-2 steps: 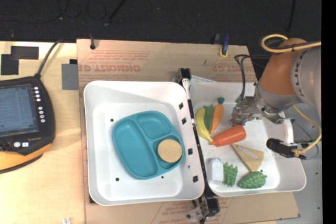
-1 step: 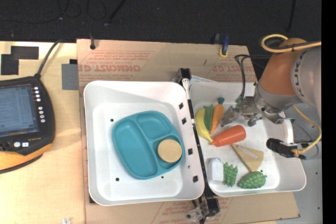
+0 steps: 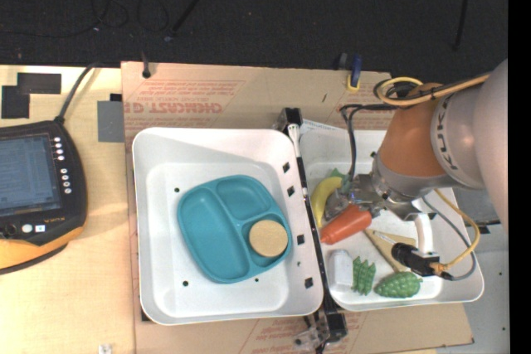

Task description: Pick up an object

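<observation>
Hand [image 3: 358, 196] hidden under wrist, fingers untellable. Banana [image 3: 325, 193] partly covered by arm. Right bin [image 3: 465, 291] far wall masked. Tablet [image 3: 33, 191] cut by left edge.

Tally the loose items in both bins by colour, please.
Teal: 1, divided plate
Tan: 1, round disc
Yellow: 1, banana
Orange-red: 1, carrot
Green: 2, spiky piece, bumpy piece
White: 1, small block
Total: 7

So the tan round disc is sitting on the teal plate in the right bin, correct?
Not quite. The camera view shows the tan round disc on the teal plate in the left bin, not the right one. The rest holds.
</observation>
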Controlling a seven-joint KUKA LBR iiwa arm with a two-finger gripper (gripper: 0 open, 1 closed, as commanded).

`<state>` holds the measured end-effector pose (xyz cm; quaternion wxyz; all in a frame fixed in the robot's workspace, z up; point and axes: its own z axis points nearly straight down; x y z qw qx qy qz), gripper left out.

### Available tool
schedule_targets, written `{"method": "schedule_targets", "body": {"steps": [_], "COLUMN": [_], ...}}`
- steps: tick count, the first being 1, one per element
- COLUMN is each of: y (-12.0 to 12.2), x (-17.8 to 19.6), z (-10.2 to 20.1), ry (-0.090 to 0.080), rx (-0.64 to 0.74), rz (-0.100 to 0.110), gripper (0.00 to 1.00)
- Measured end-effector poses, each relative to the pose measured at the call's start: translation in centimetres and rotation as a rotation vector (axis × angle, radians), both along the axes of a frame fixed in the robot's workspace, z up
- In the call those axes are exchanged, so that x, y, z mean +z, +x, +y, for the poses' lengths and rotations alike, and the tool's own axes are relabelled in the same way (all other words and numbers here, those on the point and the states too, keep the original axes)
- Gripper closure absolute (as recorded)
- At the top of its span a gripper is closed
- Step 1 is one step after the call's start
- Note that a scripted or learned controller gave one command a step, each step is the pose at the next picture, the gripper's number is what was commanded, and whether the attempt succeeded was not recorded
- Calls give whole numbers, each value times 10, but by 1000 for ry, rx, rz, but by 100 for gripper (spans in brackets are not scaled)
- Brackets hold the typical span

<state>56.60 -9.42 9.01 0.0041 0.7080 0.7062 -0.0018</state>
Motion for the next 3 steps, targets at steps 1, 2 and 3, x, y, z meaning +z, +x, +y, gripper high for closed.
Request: {"method": "schedule_targets", "body": {"steps": [1,2,3], "y": [2,2,2], "x": [10,10,19], "z": [1,1,0], "ry": [8,8,9], "rx": [-4,-5,-8], "rz": [0,0,2], "gripper": [100,0,100]}}
